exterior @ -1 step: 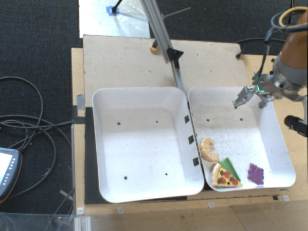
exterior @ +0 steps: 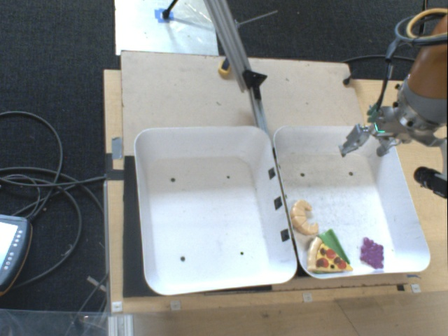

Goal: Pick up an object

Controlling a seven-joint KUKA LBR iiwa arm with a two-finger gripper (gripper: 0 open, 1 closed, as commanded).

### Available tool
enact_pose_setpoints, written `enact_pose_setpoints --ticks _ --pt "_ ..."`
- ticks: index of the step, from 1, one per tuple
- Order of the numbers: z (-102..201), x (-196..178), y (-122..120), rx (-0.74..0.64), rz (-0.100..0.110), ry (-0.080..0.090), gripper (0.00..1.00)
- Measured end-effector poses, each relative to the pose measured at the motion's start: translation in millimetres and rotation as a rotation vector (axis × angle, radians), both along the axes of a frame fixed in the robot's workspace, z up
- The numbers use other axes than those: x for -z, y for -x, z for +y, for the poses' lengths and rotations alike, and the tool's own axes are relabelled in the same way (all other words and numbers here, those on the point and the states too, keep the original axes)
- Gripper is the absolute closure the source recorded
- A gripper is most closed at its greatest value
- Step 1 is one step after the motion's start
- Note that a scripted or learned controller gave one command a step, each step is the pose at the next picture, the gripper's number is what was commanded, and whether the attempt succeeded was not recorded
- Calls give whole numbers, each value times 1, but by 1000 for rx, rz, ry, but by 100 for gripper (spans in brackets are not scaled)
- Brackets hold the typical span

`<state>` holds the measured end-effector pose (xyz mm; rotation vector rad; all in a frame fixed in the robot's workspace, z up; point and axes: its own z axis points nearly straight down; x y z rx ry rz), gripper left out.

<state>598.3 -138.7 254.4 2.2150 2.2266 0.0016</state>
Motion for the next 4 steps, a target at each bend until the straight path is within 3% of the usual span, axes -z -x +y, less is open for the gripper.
enact_pose_setpoints --ticks 2,3,4 --pt "2 123 6 5 6 -2 0" --pt "3 166 6 5 4 -1 0" --pt "2 152 4 6 -2 0 100"
